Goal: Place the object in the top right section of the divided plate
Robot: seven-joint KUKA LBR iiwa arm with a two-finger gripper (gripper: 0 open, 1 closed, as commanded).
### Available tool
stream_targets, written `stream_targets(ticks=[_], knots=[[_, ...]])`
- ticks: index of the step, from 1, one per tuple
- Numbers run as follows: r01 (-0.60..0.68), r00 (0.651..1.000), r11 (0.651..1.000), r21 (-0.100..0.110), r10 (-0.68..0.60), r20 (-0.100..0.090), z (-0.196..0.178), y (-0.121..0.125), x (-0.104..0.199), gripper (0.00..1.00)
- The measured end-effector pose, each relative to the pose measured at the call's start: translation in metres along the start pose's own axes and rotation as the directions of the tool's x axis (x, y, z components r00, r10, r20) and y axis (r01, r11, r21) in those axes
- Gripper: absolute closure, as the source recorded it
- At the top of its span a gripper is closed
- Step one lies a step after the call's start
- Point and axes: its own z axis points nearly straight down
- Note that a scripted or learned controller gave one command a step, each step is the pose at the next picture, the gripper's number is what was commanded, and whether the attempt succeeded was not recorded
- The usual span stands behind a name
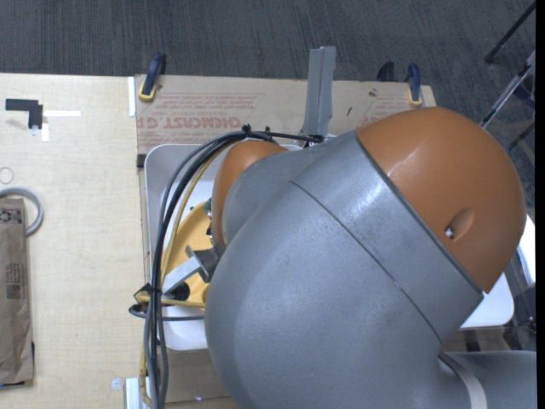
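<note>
Pincer state is staying untellable, its arm looming over the yellow plate by the bin's left edge.

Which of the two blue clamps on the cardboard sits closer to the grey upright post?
The right blue clamp, at the cardboard's far right corner. It stands nearer the grey post than the left blue clamp at the far left corner.
</note>
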Motion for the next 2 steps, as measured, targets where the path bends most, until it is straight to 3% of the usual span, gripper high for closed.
stream_targets(ticks=[1, 2], knots=[[-0.004, 1.000, 1.000, 0.000, 0.004, 0.007, -0.0007, 0.0020, -0.0024, 0.00], [-0.005, 1.000, 1.000, -0.005, 0.005, -0.005, -0.0018, 0.0003, -0.0052, 0.00]])
